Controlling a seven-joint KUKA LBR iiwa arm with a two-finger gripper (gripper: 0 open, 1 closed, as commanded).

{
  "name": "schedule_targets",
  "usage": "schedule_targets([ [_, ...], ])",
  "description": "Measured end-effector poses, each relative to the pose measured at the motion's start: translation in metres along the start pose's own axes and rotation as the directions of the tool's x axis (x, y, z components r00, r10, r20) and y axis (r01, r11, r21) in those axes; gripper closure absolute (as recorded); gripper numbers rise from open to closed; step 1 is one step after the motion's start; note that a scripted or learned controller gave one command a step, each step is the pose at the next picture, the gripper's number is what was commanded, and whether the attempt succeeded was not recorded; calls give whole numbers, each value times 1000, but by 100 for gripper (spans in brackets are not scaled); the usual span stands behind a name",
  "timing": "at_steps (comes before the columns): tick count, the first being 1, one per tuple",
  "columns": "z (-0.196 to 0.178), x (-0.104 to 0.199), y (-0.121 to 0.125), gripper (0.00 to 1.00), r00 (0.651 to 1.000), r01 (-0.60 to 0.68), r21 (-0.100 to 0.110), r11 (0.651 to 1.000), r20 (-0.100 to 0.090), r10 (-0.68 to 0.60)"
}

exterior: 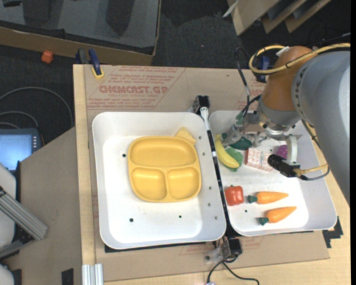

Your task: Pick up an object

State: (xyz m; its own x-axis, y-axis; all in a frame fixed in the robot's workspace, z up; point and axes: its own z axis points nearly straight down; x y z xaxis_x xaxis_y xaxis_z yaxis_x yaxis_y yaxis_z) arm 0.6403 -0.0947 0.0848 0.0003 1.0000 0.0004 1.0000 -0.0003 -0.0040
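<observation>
Brown bench (139, 83), hand (250, 133) low over right bin's (320, 220) crowded far corner, finger state perhaps hidden.

In the right bin (317, 220) the banana (227, 157), red pepper (234, 195) and two carrots (268, 197) crowd the left and front; its front right corner is bare. The yellow divided plate (164, 168) fills the left bin's (111, 195) middle, leaving open margins.

Brown bench board (139, 83) with red print lies on dark carpet floor (39, 94). Small orange item (47, 55) on floor at 10 o'clock. Blue-lit screen (16, 147) at 9 o'clock; cardboard flaps (267, 16) at 1 o'clock.
</observation>
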Motion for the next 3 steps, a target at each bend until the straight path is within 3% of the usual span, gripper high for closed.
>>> schedule_targets([
  [1, -12, -1, 1, 100, 1000, 3, -1, 1000, 3, -3],
  [2, -104, 49, -57, 100, 1000, 4, -3, 1000, -3, -4],
  [3, -100, 46, -56, 0, 1000, 1, -2, 1000, -1, -1],
])
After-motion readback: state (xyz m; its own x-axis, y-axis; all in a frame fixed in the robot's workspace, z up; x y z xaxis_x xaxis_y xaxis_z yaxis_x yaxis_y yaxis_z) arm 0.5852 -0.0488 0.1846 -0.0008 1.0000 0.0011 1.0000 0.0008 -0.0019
